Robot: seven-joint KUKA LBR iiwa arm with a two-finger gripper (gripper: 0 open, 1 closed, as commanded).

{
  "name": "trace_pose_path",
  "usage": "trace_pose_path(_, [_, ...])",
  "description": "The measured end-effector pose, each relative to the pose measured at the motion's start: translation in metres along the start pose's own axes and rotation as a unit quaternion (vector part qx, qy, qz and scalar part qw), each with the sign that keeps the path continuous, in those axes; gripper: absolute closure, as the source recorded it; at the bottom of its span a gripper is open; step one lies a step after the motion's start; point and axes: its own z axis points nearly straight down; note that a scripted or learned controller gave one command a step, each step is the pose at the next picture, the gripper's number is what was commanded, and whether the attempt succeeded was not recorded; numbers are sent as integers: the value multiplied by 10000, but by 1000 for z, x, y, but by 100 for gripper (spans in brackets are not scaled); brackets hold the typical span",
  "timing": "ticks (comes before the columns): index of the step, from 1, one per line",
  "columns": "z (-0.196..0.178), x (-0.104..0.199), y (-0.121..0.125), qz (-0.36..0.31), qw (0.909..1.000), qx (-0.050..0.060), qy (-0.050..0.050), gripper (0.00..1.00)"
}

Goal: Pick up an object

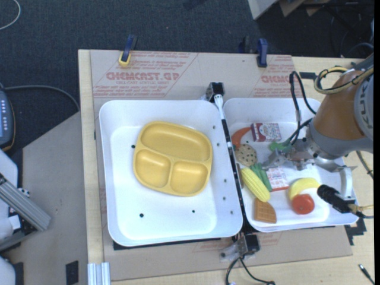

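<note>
- The grey arm with its orange band (337,113) reaches in from the right, over the right-hand shallow white bin (268,104).
- Its two-finger gripper (284,151) hangs low among the toy food; whether it is clenched or released, I cannot tell.
- Just beside it on the near side lies a small red-and-white packet (276,176); a yellow toy corn cob (255,182) lies left of that.
- A red toy tomato (303,203) sits near the bin's near-right corner.
- The left white bin (113,159) holds a yellow three-compartment plastic plate (172,158).
</note>
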Motion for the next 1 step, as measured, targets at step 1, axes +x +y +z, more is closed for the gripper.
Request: trace_pose_path(1, [-14, 0, 3, 1, 10000, -66, -23, 100])
